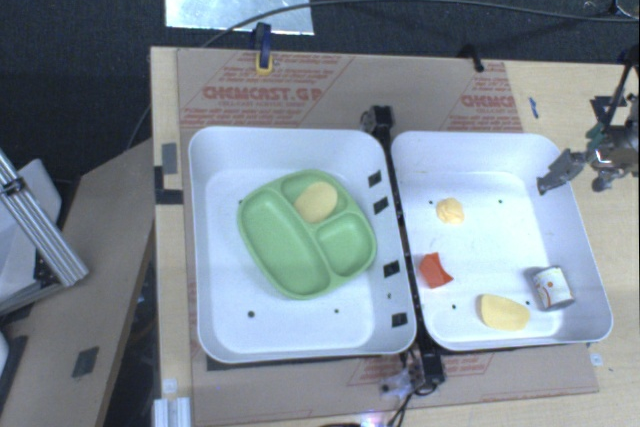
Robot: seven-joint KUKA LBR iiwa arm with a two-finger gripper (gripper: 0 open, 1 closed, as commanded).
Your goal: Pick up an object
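Gripper (pixel 570 170), its fingers' state impossible to tell, hangs over the right white bin's (pixel 500 160) far corner; it should centre above the small silver-and-white can (pixel 551 287) before descending.

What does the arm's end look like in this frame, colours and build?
At the view's right edge, the pincer appears as a dark grey, slim metal piece over the right bin's upper right corner. Behind it sits a cluster of silver-grey metal fittings with small dark parts. A thin dark rod or cable runs up from it. No markings are legible at this size.
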